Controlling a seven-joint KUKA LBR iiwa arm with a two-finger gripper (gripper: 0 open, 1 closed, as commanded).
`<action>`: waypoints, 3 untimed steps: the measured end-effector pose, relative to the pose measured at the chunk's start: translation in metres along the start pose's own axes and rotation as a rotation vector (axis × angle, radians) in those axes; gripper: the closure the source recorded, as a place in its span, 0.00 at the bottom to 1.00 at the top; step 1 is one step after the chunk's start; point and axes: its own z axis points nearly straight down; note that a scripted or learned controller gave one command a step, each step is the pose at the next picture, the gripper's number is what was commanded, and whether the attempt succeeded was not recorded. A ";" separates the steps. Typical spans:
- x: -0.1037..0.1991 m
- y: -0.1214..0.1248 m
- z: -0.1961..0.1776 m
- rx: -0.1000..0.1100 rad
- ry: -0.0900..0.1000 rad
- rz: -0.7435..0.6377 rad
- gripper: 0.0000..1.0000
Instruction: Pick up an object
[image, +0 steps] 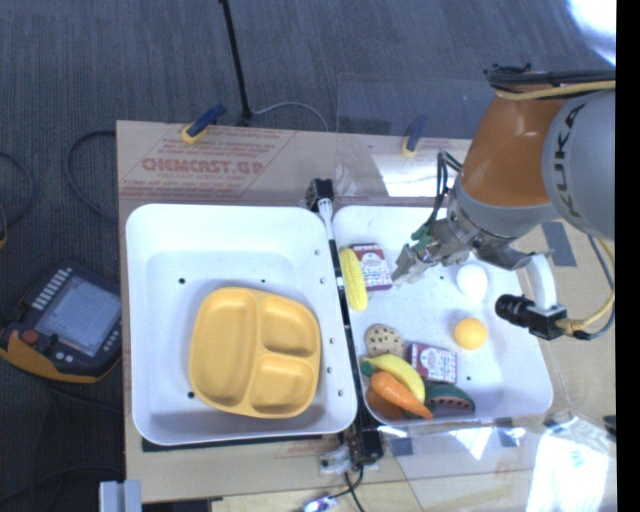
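Observation:
The right bin (520, 385) holds several toy foods. A corn cob (352, 277) lies along its left wall beside a small red carton (373, 267). A white egg (472, 279) and an orange ball (470, 333) sit to the right. Near the front lie a cookie (381, 339), a banana (399, 374), a carrot (398, 396), a second red carton (434, 360) and a watermelon slice (452, 403). My gripper (412, 262) hangs over the bin's middle, just right of the red carton and left of the egg. Nothing shows between its fingers.
The left bin (160, 300) contains a yellow divided tray (256, 350). A black bracket (321, 192) sits at the top of the wall between the bins. A teach pendant (65, 322) lies on the floor to the left. Cables run behind the bench.

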 end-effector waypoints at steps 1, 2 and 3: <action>0.006 0.012 -0.007 -0.001 0.001 0.017 1.00; 0.006 0.012 -0.017 -0.001 0.001 0.017 1.00; 0.026 -0.006 -0.014 0.001 0.002 0.140 1.00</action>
